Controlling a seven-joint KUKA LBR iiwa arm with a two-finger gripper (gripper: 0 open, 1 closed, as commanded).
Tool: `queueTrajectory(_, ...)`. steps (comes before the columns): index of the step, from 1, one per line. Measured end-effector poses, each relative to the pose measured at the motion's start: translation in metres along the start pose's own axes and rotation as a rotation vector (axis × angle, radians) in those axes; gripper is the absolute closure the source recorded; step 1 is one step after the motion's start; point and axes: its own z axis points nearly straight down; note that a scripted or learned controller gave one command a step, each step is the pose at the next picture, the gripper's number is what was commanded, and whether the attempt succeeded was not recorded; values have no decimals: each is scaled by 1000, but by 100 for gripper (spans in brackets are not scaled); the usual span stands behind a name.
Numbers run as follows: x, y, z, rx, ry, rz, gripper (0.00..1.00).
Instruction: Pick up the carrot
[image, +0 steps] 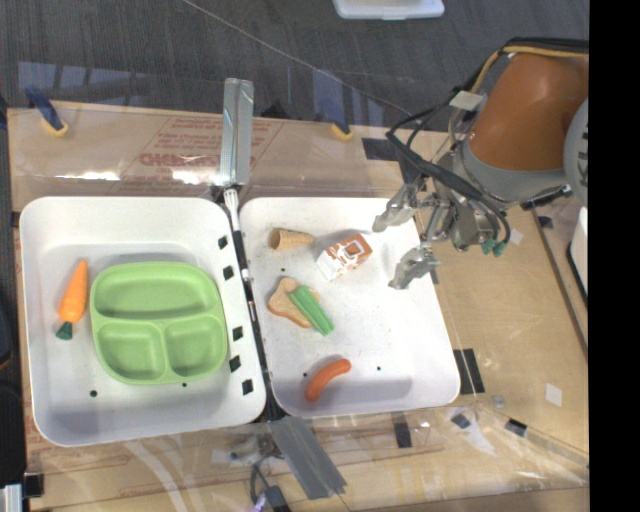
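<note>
Although it lies at the far left of the scene, the carrot (73, 293) is easy to find: it rests on the floor of the left bin (40, 400), just beside the left edge of the green divided plate (157, 322), its orange body pointing up and away and its small dark-green stem end nearest the camera. It looks like a toy of hard plastic, so I judge it light, stiff and somewhat slippery, tapering toward the tip; the thickest part of the body, just above the stem, seems the safest place to grip, with the fingers closing across its width. Further right, the right bin (430, 385) holds a cone (291, 239), a small box (345, 254), a bread slice with a green piece (300, 305) and a sausage (327, 377). Rightmost, the claw (412, 243) hangs over that bin's far right edge, fingers spread wide with nothing between them, well apart from the carrot.
</note>
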Motion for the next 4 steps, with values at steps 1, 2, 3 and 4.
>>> queueTrajectory(1, -35, 48, 113, -2, 8, 273, 0)
queueTrajectory(2, -74, 49, 176, -1, -16, 313, 0)
queueTrajectory(3, -64, 50, 178, -4, -6, 687, 0)
queueTrajectory(4, -69, 80, 184, -1, 1, 1041, 0)
